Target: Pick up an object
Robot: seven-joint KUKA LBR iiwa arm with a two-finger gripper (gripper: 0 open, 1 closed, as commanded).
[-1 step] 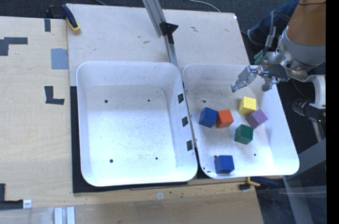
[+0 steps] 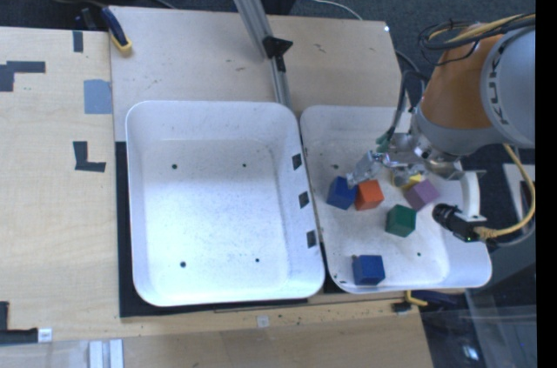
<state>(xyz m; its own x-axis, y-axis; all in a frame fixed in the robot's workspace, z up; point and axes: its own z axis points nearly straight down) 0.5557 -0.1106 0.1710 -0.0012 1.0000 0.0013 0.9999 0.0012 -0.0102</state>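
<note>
Over the right bin [image 2: 452,270] the gripper [image 2: 376,169] is low among a cluster of blocks, arm coming in from the right. Can't tell the gripper's state at this resolution: metal parts blur into the blocks, and nothing is visibly between them, so I wouldn't call anything grasped. Candidates sit in the right bin's middle: orange block [image 2: 370,194] directly under or just beside the gripper, blue block [image 2: 340,193] touching or nearly touching the orange one on its left, purple block [image 2: 422,193] just to the right with a small yellow piece [image 2: 414,180] above it, green block [image 2: 400,221] slightly nearer the camera, second blue block [image 2: 368,269] well apart near the front wall. My read: step is the descent/closure on the orange block. To do it well: centre on the orange block only, and line the closing axis up so the blue neighbour isn't caught or shoved; that pair is tight and a double pinch or a wedge-out looks like the main risk. Lift straight up, slowly, and verify the block rises. If the cluster is too cramped, the lone blue block by the front wall is the cleaner target. Left bin [image 2: 139,184] holds no blocks. Writing: partial dark lettering on the arm housing at the right edge, cropped, not readable. No other labels legible.
</note>
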